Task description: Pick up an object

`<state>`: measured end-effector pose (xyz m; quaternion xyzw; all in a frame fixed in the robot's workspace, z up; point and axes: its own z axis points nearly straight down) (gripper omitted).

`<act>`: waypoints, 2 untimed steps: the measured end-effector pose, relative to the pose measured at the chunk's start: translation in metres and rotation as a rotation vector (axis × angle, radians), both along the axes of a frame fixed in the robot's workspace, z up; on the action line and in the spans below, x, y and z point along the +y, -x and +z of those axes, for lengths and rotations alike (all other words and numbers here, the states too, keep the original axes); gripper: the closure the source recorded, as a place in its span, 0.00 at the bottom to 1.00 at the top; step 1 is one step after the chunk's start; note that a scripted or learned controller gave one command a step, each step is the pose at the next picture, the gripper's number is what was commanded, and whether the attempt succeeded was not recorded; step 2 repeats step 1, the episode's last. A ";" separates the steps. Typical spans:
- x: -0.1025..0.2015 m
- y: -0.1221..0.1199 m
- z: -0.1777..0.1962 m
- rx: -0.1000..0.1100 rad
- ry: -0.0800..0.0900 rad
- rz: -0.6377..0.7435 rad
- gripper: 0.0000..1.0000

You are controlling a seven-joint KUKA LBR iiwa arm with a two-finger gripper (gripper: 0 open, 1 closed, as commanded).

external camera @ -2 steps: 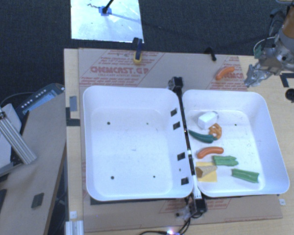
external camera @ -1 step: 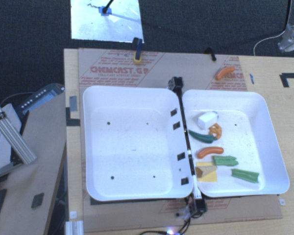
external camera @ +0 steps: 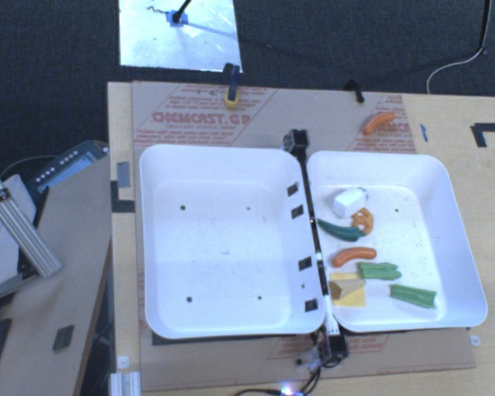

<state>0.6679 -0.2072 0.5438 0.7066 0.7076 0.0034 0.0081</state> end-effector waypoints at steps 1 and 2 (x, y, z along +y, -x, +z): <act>0.065 -0.001 -0.114 0.023 -0.010 0.008 1.00; 0.065 -0.001 -0.114 0.023 -0.010 0.008 1.00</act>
